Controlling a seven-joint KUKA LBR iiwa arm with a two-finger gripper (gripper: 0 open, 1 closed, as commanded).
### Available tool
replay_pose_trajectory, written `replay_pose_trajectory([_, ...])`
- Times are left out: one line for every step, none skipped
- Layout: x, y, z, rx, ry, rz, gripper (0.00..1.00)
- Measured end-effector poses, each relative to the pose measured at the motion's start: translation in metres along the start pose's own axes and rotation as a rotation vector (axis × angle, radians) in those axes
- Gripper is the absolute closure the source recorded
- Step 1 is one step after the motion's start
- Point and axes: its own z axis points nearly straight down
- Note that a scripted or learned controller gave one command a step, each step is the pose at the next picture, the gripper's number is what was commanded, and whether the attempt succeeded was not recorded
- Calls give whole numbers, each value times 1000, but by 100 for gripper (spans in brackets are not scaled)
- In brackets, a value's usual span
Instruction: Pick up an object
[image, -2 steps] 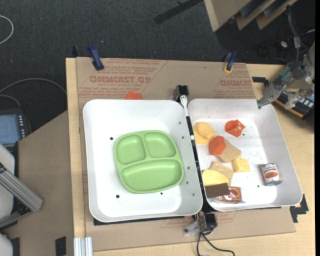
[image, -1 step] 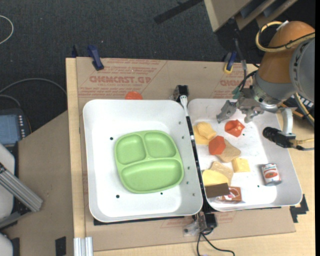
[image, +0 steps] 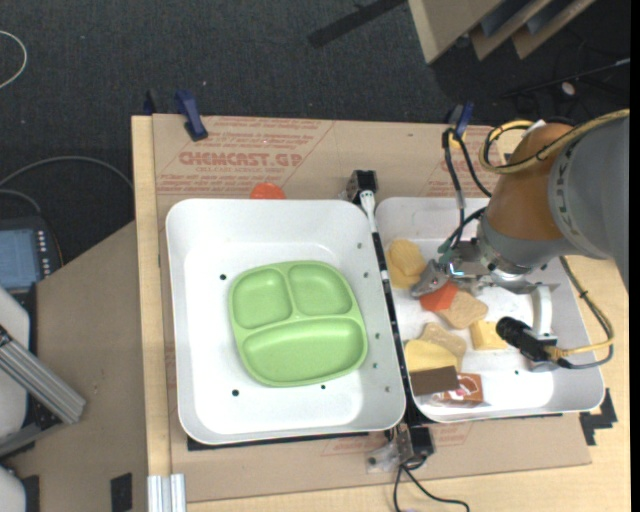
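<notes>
The tool (image: 443, 274) is low down in the right bin (image: 565, 385), near the bin's left wall. I cannot tell if it is apart or together, because the arm (image: 530, 200) is big and covers much of it. I see nothing held in it for sure.

Right under its tip lies a small orange piece (image: 437, 298). I think this is the thing it is going for. It is touching the tip, or almost.

Here is what could go wrong. The orange piece is small and flat, so the tool could close on air or slip off it. A tan chunk (image: 463, 313) sits just beside it, touching it. The tool could bump that chunk, or grab both, or push the orange piece under it.

A yellow-brown lump (image: 405, 262) lies just to the other side of the tool. If the tool comes down a bit off, it could land on that lump and squash it.

Farther out are a yellow block (image: 487, 335), a pale wedge (image: 428, 352) and a brown block (image: 433, 380). They are packed close together, so one push could shove them all around.

The bin wall is near too. The tool could knock it and shake the bin.

The left bin (image: 195, 300) holds a green plate (image: 297, 322), well apart from the tool. It looks safe there.
</notes>
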Motion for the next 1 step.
replay_pose_trajectory([-2,4,-15,-11,-4,1,100])
